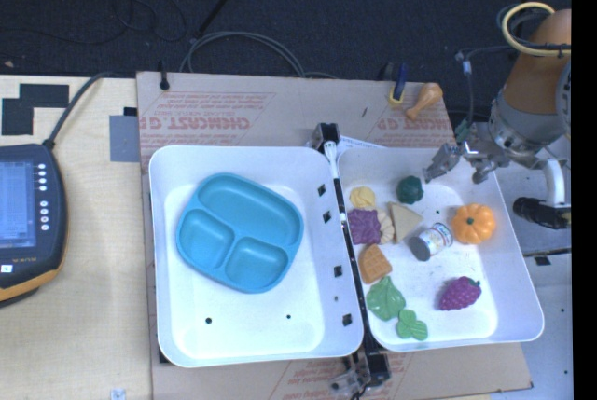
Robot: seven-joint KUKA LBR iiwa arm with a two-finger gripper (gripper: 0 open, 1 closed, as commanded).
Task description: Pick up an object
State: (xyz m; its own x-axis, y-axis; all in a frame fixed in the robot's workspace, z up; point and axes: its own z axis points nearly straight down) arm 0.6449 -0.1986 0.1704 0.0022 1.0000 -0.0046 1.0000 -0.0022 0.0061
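Camera view. Nothing picked yet. The arm (pixel 536 76) reaches in at upper right, and its jaws (pixel 464 161) hang over the far right corner of the right bin (pixel 522 319), by the rim. Two dark fingers (pixel 441 167) appear splayed apart, so I read the jaws as released, with nothing between them and no contact that I can make out.

Candidate objects all lie in the right bin:
- dark green round piece (pixel 409 189), nearest the jaws, just below and left of them
- orange pumpkin (pixel 474 223), toward the right wall
- small metal can (pixel 429 241) on its side, between pumpkin and a pale wedge (pixel 405 221)
- purple block (pixel 363 226) and yellow piece (pixel 362 197) along the divider
- orange-brown piece (pixel 375 263), green leafy pieces (pixel 394 307), purple grapes (pixel 460 293) toward the near side

Left bin (pixel 187 333) holds a blue sectioned tray (pixel 241 232). Both bins sit on the counter (pixel 75 333).

Judgement: early stage. Approach is all that shows; descent, closing and lift all remain.
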